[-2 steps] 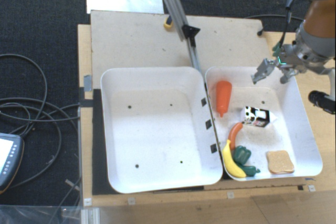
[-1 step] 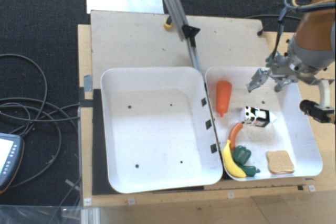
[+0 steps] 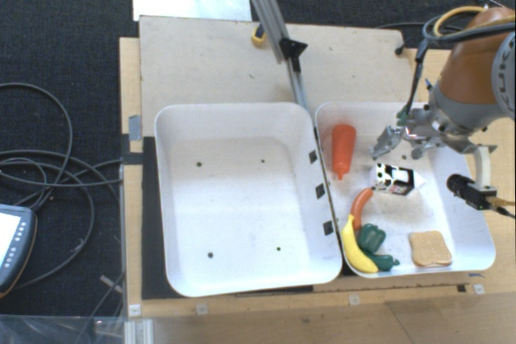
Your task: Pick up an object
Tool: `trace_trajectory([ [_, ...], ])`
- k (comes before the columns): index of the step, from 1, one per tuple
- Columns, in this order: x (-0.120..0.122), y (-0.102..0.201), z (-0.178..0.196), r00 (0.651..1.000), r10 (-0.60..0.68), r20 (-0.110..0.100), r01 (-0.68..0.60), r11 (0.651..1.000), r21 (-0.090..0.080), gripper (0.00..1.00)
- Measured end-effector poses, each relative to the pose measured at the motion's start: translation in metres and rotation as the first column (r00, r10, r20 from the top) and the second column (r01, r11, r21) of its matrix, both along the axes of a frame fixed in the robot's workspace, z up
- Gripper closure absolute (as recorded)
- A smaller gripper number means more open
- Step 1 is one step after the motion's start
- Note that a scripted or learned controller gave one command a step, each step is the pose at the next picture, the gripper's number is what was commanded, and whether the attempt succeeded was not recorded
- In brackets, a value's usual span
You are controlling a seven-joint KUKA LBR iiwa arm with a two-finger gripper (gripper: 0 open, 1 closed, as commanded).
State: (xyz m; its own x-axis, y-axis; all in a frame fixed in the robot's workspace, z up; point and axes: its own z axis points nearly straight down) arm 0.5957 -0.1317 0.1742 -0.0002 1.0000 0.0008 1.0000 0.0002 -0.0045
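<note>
Well, the arm reaches in from the right and its gripper [image 3: 393,139] hangs over the back half of the right bin [image 3: 476,254], just above a small black-and-white toy [image 3: 394,178] that looks like a cow. I can't tell from this angle whether the gripper is spread or closed; nothing shows between its tips, so I'd say it carries nothing yet.

Everything worth picking sits in that right bin: an orange carrot [image 3: 343,147] near the divider, the toy in the middle, a banana [image 3: 355,246] curving along the front left corner with a thin red-orange pepper [image 3: 362,200] running up from it, a dark green vegetable [image 3: 373,241] touching the banana, and a slice of bread [image 3: 430,248] at the front right. The left bin [image 3: 173,133] offers nothing to pick.

What worries me is the toy's shape. It is small and uneven, so a descent slightly off centre may tip it or push it aside rather than catch it. The gripper seems tilted, which could make one tip land first and flick the toy toward the pepper. Aiming at the banana cluster instead risks pinching two things together, or nudging them against the wall.
</note>
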Motion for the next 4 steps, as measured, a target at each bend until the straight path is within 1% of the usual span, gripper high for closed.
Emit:
trace_trajectory([
  [1, 0.000, 0.010, -0.050, 1.000, 0.002, 0.007, -0.002, 1.000, -0.002, 0.00],
  [2, 0.001, 0.009, -0.037, 1.000, 0.000, 0.011, 0.000, 1.000, -0.001, 1.00],
  [3, 0.005, 0.009, 0.028, 1.000, 0.004, 0.013, -0.004, 1.000, -0.003, 1.00],
  [4, 0.002, 0.013, 0.074, 1.000, 0.005, 0.011, -0.005, 1.000, -0.002, 1.00],
])
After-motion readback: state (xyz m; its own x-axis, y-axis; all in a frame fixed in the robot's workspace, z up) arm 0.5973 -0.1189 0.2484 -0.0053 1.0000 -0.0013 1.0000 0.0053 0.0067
